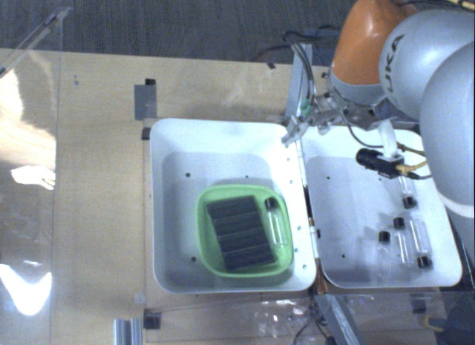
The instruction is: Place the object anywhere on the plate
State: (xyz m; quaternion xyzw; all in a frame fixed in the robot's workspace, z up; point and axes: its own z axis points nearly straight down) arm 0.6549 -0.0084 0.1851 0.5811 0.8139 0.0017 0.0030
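Left bin (167, 188) holds green plate (210, 254) bearing clear vial (276, 221).

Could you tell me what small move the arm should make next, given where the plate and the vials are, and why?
Probably a short move out over the right white bin, toward the clear capped vials on its floor. The gripper sits up at the bins' shared far edge, beside neither vials nor plate. The green square plate in the left bin already carries a dark ridged block and one clear vial.

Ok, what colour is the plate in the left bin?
Light green; the plate shows best in the camera view.
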